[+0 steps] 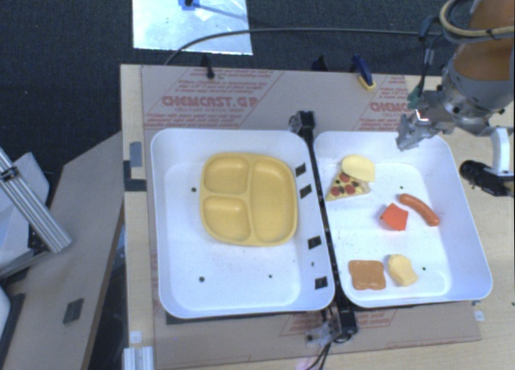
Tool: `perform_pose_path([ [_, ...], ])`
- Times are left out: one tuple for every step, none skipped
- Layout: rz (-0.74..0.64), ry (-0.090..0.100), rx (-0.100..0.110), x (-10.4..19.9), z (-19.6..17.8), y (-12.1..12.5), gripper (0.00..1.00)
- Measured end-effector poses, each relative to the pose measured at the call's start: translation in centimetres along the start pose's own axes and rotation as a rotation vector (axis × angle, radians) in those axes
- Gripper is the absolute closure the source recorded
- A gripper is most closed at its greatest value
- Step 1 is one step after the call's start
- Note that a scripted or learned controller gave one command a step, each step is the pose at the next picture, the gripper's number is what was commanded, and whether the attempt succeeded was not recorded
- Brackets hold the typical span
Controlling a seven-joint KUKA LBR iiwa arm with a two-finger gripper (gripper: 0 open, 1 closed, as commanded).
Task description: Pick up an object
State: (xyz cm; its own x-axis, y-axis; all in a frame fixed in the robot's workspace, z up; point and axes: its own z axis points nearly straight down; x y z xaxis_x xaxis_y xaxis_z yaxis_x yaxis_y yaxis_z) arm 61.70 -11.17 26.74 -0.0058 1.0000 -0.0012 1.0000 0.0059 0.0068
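Gripper (pixel 412 137) over top-right corner of right bin (pixel 467 284), can't tell its state. In that bin: pizza slice (pixel 348 188), sausage (pixel 419 209), orange block (pixel 393 217), toast (pixel 366 274), cheese (pixel 401 270). Yellow plate (pixel 247 199) in left bin (pixel 173 280)

A pale yellow sectioned plastic plate (pixel 248 199) is seen in the white left bin (pixel 173 280) — an orange-red sausage (pixel 420 209) in the white right bin (pixel 459 280).

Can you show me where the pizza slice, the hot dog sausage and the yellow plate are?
pizza slice (pixel 348 189): camera view, on its topped middle.
sausage (pixel 419 209): camera view, on the middle of its length.
yellow plate (pixel 249 199): camera view, on the ridge between its compartments.
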Motion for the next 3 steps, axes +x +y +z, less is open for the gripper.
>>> perform_pose_path([
  [-0.003,0.003,0.007,4.4,1.6,-2.0,1.00],
  [-0.003,0.003,0.008,9.2,3.2,-3.2,1.00],
  [-0.004,0.004,0.007,13.9,2.5,-5.0,1.00],
])
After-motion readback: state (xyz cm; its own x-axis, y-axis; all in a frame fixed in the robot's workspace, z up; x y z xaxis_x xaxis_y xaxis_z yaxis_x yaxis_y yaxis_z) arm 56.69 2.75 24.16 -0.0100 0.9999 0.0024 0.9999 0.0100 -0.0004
